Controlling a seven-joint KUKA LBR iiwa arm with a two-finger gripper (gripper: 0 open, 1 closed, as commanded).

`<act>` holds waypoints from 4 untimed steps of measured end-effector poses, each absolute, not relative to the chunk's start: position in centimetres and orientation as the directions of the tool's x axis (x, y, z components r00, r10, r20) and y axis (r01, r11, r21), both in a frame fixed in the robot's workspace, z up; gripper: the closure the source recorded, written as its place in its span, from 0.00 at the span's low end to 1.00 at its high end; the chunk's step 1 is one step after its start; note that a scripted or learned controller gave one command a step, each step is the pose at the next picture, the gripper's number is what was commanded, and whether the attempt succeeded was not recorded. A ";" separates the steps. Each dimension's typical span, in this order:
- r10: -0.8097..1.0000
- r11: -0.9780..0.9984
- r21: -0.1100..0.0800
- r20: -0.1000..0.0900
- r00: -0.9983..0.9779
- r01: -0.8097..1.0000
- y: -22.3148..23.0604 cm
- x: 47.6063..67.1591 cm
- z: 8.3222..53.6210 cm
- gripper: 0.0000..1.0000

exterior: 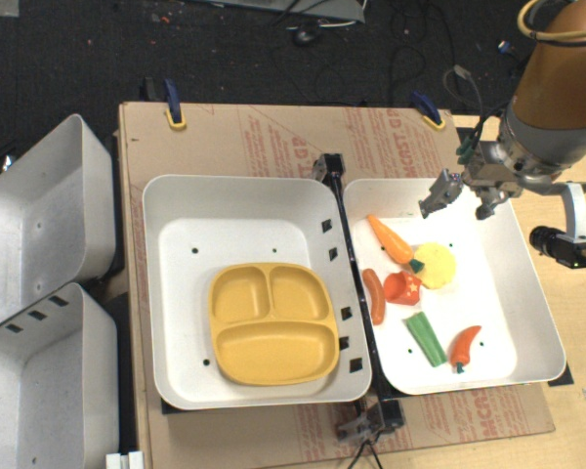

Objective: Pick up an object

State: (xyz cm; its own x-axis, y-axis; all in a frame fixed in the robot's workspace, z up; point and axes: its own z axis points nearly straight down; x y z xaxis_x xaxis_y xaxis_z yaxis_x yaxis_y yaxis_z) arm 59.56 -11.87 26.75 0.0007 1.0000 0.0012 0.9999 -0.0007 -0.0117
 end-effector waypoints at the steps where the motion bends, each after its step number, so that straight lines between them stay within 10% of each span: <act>1: 1.000 0.001 0.000 0.000 -0.001 1.000 -11.8 59.8 27.4 0.00; 4: 1.000 -0.001 0.009 -0.007 0.001 1.000 -12.8 59.8 10.0 0.00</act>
